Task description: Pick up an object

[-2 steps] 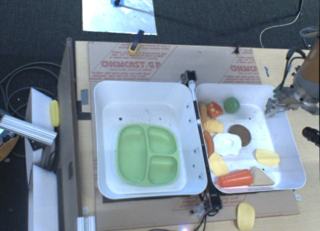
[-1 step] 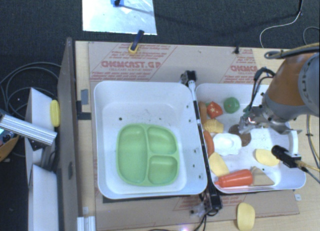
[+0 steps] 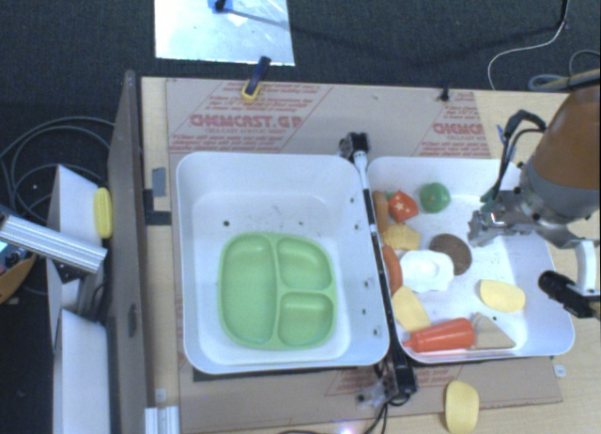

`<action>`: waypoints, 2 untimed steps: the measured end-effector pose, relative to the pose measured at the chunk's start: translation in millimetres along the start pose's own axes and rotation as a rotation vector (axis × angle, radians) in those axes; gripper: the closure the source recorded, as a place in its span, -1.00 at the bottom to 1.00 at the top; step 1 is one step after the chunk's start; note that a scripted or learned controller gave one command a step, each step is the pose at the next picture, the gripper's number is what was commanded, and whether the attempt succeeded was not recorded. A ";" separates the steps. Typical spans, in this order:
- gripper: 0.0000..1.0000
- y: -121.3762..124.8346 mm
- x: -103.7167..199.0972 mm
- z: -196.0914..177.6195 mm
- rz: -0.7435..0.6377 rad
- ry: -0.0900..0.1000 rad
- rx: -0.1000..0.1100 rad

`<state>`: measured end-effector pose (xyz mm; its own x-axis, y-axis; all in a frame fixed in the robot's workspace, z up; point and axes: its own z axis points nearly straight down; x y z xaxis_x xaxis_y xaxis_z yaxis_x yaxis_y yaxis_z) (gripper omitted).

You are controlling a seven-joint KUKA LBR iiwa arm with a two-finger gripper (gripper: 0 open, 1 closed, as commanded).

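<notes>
- Table [image 3: 310, 108] carries two white bins; left bin [image 3: 202, 188] has a green divided tray [image 3: 278, 289], right bin [image 3: 554, 329] has the toy food.
- Arm [image 3: 573, 155] reaches in over the right bin's far right side, gripper [image 3: 490, 224] above bare bin floor.
- Jaws: cannot tell if wide or narrow; nothing seen between them.
- Candidates all lie in the bin: orange carrot [image 3: 441, 334], white piece [image 3: 427, 271], brown disc [image 3: 452, 252] nearest, green ball [image 3: 434, 197].
- Pick not yet done; descent, grasp and lift remain.

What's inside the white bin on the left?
Inside the left bin lies one green tray with three compartments, flat on the bottom. The bin floor under the tray is covered, so anything beneath it cannot be seen.
</notes>
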<state>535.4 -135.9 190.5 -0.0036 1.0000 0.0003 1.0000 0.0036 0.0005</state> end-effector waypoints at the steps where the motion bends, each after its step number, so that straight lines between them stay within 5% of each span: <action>1: -1.00 1.8 -0.6 1.9 0.001 -0.001 -0.002; 2: -1.00 32.6 -15.6 109.2 0.002 -0.001 -0.003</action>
<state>568.1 -151.4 81.2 -0.0019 1.0000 -0.0003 1.0000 0.0019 0.0037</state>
